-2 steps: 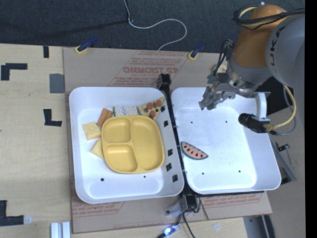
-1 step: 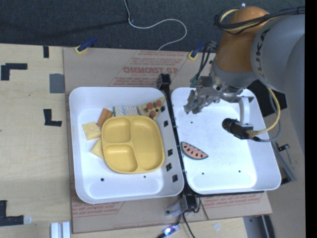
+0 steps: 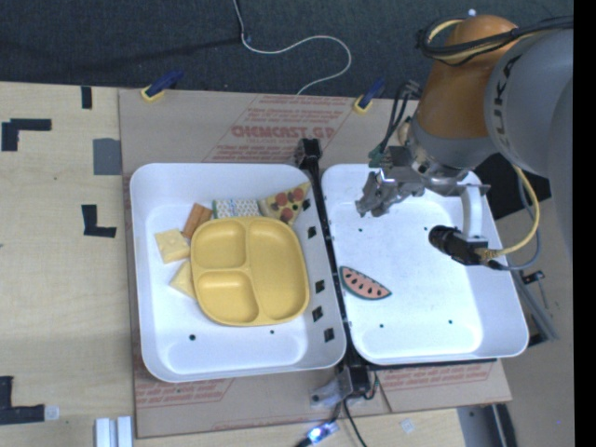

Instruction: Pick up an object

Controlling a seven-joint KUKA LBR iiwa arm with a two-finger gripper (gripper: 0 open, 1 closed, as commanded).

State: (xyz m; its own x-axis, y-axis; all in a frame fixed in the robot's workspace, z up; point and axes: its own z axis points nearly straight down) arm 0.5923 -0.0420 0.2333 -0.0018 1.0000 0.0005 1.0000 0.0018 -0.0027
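One watermelon slice (image 3: 364, 284) is lying well nearer than the gripper (image 3: 377, 196), whose fingers' state I cannot tell, so descending here is risking closing on nothing.

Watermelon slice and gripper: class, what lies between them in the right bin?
Nothing: the camera view shows bare white bin floor between the watermelon slice and the gripper.

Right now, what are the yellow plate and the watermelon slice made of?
The yellow plate looks like smooth plastic: one even colour, moulded sections, soft shine. The watermelon slice seems a toy, flat and brightly coloured, probably plastic or foam; I can't tell which.
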